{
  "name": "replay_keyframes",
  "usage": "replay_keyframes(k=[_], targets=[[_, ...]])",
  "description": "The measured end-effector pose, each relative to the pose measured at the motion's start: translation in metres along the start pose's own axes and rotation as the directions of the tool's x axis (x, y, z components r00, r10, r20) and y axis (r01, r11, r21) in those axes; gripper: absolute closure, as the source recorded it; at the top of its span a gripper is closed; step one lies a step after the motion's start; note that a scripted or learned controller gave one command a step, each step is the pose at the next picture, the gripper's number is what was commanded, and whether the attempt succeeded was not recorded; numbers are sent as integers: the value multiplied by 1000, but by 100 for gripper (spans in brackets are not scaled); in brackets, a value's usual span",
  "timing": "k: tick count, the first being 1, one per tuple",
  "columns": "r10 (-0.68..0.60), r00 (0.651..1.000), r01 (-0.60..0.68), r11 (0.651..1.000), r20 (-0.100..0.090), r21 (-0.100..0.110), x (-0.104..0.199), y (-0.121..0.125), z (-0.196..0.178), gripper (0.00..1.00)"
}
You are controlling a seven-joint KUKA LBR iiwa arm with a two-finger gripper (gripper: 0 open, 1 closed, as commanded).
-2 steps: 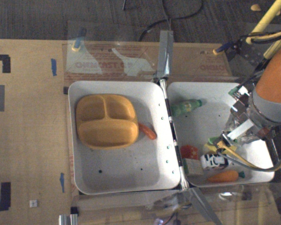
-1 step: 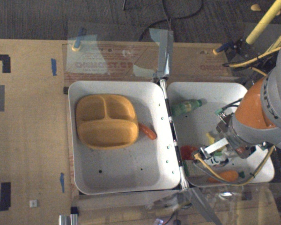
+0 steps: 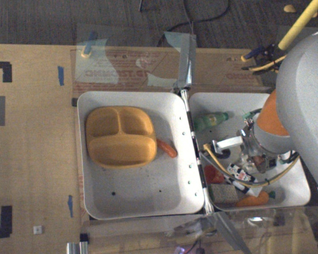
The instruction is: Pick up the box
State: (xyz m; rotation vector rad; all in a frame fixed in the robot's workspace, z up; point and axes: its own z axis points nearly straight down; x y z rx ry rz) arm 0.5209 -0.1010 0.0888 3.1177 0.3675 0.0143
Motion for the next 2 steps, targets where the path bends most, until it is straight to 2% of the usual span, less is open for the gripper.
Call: replay_keyframes(k=[1,2], targets=[[30,1000,-30,1000,0,2,-33,-4,0,100],[13,1000,-13,1000,3,2,3,36,1,100]])
